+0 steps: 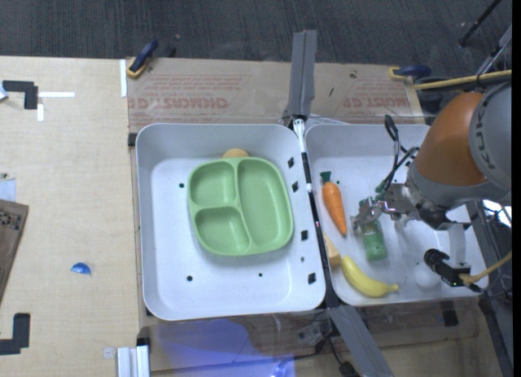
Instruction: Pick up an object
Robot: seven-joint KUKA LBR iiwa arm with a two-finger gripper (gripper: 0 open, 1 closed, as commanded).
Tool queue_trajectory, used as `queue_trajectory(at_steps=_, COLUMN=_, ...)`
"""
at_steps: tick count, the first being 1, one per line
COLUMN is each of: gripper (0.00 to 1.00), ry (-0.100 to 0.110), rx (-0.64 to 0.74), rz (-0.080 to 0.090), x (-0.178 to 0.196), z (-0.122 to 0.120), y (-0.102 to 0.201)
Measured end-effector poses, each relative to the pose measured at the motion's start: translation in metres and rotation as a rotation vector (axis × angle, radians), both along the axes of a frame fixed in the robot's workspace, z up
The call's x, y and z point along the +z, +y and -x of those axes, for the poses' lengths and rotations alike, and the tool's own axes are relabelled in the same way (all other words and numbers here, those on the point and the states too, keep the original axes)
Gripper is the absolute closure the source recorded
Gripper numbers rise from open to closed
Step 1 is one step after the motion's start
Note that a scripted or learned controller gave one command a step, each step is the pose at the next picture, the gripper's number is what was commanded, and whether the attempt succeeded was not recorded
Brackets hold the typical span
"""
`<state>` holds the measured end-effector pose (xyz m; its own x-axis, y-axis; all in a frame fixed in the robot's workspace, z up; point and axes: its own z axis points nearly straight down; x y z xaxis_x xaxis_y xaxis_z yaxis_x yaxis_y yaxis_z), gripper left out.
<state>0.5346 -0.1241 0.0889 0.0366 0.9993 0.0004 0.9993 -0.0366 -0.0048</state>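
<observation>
Dark carpeted floor runs across the top of the view; below it, a pale wooden tabletop [65, 204] with a cardboard sheet [244, 90] lying behind the two white bins. Far left on the tabletop: black corner brackets and a small blue item [80, 269], too small to identify.

Left bin [155, 229]: holds a green divided plate [241, 205] with three compartments, sitting roughly centre and slightly rotated. A yellowish object [235, 154] peeks out just behind the plate's far rim; can't tell what it is.

Right bin [358, 143], touching the left bin along a shared edge. Contents, moving right: a carrot [334, 205] lying lengthwise near the left wall, green top toward the back. A banana [367, 279] lies near the front wall, curved, just beside and in front of the carrot's tip. Between them and slightly right, a small green bottle-like object [374, 243].

My end effector [370, 214] sits low in the right bin, directly over the upper end of that green object and just right of the carrot. It appears to be touching or nearly touching the green object, but whether the fingers are spread or closed I cannot tell; the metal parts blur together.

My orange band [452, 143] and grey wrist sit further right, above the bin's right half.
</observation>
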Motion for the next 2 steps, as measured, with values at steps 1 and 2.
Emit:
queue_trajectory(at_steps=1, gripper=1.00, ry=0.003, rx=-0.005, rz=0.001, x=0.007, z=0.000, y=-0.003)
queue_trajectory(at_steps=2, gripper=1.00, ry=0.001, rx=0.012, rz=0.003, x=0.155, z=-0.068, y=0.046)
